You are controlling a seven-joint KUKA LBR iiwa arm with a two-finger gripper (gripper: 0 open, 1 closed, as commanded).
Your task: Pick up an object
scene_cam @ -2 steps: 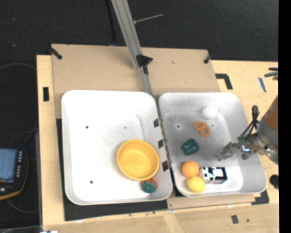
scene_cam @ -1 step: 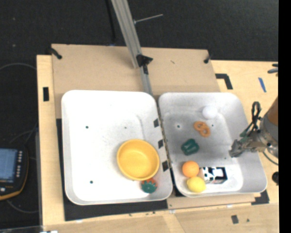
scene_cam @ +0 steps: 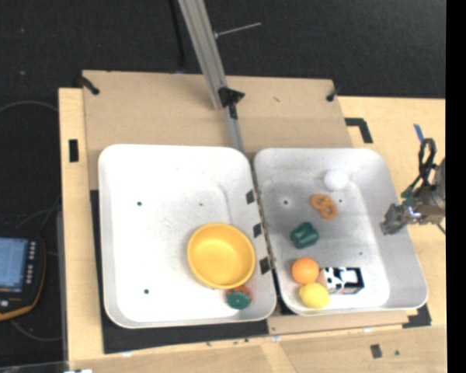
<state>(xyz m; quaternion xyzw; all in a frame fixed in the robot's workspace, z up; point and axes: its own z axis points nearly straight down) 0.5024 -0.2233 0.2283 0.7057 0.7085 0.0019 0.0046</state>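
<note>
The right bin point(scene_cam: 388, 264) holds a white ball point(scene_cam: 335, 179), a brown pretzel-shaped piece point(scene_cam: 324, 205), a green pepper point(scene_cam: 304, 235), an orange point(scene_cam: 304, 270), a lemon point(scene_cam: 314, 295) and a black-and-white box point(scene_cam: 345, 280). In the left bin point(scene_cam: 155, 208) sits a yellow bowl point(scene_cam: 221, 255) with a small red-and-green item point(scene_cam: 238, 297) at its front edge. My gripper point(scene_cam: 394, 222) hangs at the right bin's right rim, at the view's right edge, away from all the objects. Nothing shows between its tips.
A slanted metal pole point(scene_cam: 210, 53) rises from behind the bins at the middle back. A handheld pendant with a blue screen point(scene_cam: 8, 274) lies off the bench at the far left. Cables point(scene_cam: 426, 162) hang near the arm on the right.
</note>
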